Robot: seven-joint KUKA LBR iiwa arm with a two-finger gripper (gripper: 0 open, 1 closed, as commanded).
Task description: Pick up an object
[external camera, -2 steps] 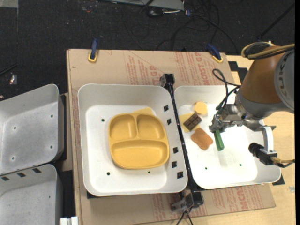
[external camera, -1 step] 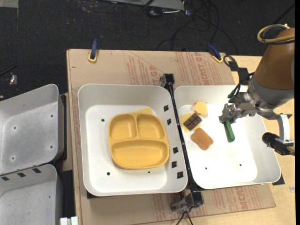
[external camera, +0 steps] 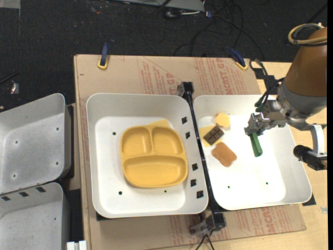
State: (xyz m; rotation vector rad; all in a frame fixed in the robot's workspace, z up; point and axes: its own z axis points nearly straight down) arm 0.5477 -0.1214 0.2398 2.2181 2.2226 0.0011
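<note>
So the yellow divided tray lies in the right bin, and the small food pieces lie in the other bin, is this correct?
Not quite: the camera view shows the yellow divided tray in the left bin. The small food pieces lie in the other bin, the right one.

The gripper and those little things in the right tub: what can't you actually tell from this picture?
- Gripper: small and dark in the camera view, so its grip on the green stick is unclear.
- Stick's top end: hidden by the gripper.
- Brown block: too small to identify.
- Yellow slab: partly covered by the block.
</note>
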